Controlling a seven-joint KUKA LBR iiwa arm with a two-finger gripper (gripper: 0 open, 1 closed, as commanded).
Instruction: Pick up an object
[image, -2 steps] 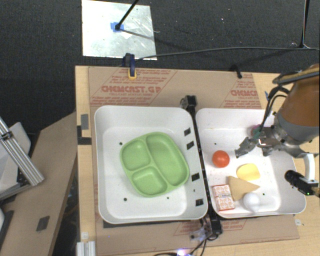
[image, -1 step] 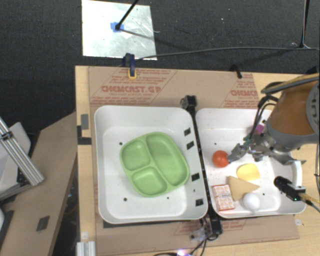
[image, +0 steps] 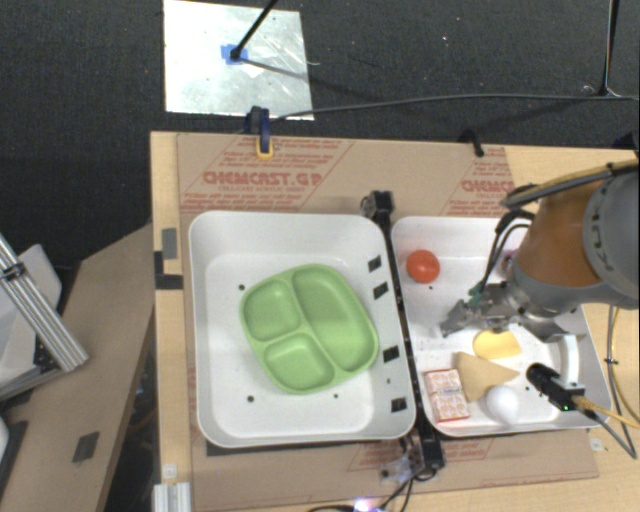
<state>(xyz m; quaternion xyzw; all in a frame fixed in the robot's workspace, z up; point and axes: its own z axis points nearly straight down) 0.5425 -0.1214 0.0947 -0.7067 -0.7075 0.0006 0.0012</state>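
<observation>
Nearest in the right bin (image: 420, 300) lie a white egg (image: 502, 403), a small red-and-white box (image: 446, 393) and a tan wedge (image: 483, 372). Just beyond, the gripper (image: 466, 316) hangs low beside a yellow piece (image: 497, 345) — whether the jaws are open I cannot tell. Farther off sits an orange ball (image: 423, 266). Judged an approach; next comes closing squarely on something.
</observation>
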